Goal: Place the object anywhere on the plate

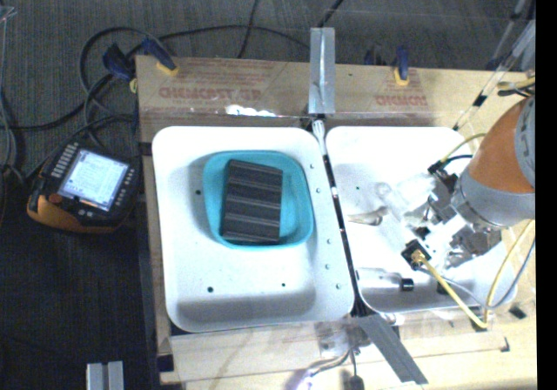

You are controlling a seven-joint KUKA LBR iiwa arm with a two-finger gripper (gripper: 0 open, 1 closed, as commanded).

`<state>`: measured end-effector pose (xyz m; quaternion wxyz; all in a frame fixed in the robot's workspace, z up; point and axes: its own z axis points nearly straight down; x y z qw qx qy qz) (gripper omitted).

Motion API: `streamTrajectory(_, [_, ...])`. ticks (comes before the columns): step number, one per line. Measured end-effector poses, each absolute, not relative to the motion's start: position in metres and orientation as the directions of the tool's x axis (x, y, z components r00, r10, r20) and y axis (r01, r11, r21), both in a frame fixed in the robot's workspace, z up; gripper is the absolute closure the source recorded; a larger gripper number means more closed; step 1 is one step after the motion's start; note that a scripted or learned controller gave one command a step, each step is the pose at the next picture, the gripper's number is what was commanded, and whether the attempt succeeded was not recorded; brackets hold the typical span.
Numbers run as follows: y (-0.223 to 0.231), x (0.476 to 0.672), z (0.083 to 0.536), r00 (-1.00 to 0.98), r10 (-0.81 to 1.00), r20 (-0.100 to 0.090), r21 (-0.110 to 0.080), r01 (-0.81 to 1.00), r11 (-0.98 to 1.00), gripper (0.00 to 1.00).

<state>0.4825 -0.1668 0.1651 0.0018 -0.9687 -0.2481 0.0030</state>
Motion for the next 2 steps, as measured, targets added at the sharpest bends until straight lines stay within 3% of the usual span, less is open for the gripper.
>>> streamTrajectory(1, [-0.203,0.483,0.267,0.768,0.64,-0.004,-0.001,0.64,-0.768,0.0])
streamTrajectory(2, [-0.115,0.483,0.213,0.855,0.519,-0.005,-0.004,0.519,-0.855,0.0])
